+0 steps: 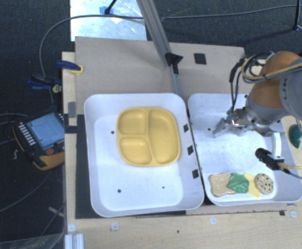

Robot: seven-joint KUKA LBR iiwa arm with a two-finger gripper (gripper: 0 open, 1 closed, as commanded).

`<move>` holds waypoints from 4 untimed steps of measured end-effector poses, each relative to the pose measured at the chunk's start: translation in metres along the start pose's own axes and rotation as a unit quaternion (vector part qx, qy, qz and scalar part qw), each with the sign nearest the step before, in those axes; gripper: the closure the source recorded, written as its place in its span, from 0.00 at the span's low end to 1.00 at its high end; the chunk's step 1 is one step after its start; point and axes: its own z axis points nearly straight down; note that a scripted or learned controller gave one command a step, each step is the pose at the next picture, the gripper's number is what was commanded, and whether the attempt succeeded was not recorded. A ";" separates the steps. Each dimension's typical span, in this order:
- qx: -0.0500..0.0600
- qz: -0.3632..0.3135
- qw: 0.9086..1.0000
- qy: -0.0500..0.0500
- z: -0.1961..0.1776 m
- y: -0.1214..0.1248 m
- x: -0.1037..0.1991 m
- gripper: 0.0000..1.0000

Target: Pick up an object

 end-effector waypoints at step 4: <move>-0.002 -0.002 1.000 -0.001 -0.153 0.011 -0.016 1.00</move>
